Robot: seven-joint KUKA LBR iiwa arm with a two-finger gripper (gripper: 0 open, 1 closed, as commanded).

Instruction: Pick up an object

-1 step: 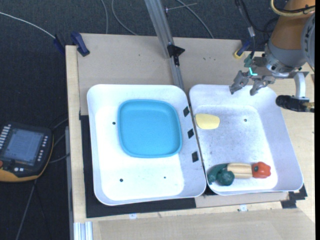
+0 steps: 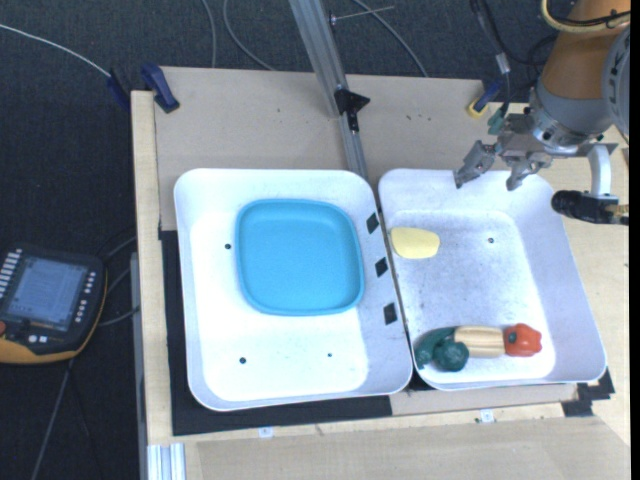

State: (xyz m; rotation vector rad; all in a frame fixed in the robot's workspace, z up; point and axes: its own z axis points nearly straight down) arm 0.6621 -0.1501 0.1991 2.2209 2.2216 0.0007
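Gripper (image 2: pixel 492 171) above far edge of right bin (image 2: pixel 560 268), fingers spread apart, nothing between them. Right bin contents: pale yellow piece (image 2: pixel 414 243) near left wall, long axis left-right; along near wall, green toy (image 2: pixel 442 351), tan stick (image 2: pixel 479 341) lying left-right, red piece (image 2: pixel 522 340) at its right end. Left bin (image 2: pixel 205 298) holds blue tray (image 2: pixel 299 256).

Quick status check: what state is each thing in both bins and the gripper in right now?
gripper: open, nothing between its fingers, above right bin's far edge
blue plate: flat in left bin
yellow piece: lying loose, right bin
green, tan and red items: clustered at right bin's near edge
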